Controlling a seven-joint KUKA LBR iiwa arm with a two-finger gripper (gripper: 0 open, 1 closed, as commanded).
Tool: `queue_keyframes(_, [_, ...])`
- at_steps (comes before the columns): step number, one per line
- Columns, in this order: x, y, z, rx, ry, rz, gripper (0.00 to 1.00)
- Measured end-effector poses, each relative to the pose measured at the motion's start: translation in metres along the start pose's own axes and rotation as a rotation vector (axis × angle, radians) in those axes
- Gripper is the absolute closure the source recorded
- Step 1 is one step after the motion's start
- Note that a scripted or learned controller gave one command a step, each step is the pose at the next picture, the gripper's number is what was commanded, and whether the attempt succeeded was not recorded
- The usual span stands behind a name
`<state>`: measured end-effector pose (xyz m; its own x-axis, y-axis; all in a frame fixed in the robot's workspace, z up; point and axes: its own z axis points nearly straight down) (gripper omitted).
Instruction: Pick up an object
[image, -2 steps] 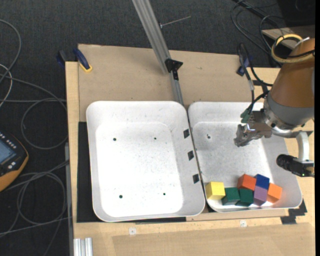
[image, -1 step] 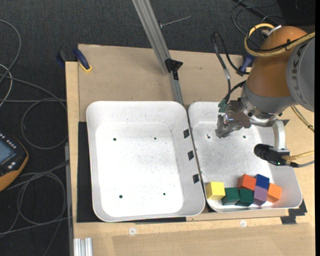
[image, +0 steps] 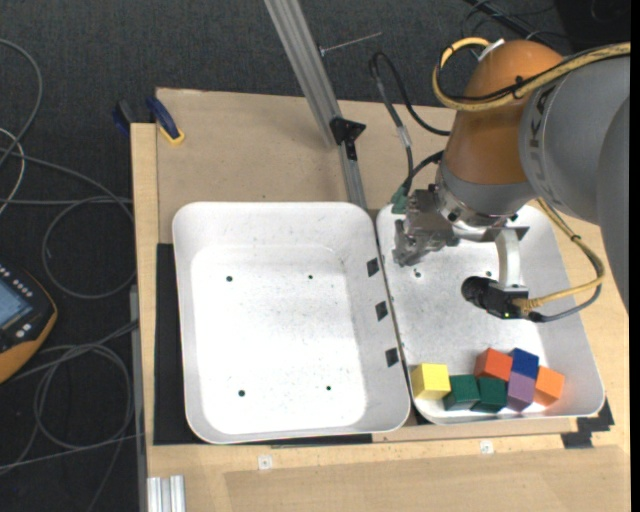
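My tabletop (image: 250, 130) sits on dark carpet strewn with cables, two white bins side by side. The blocks (image: 490, 382) are clustered in the right bin's (image: 560, 260) near corner, well apart from the hand (image: 412, 245), which hangs at the far left; I cannot tell its state. Descending here grabs nothing, and the packed blocks may jam.

robotics lab | arm (image: 520, 130) over bench bins (image: 200, 300) | floor cables (image: 60, 210)

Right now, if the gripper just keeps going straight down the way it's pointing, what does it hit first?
Most likely the bare floor of the right bin, near its upper left corner. The gripper hangs apart from the cluster of coloured blocks, though depth is unclear.
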<state>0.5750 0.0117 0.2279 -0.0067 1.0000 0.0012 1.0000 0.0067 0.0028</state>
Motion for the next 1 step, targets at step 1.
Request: queue_keyframes(1, [0.0629, 0.0085, -0.0121, 0.0, 0.002, -0.002, 1.0])
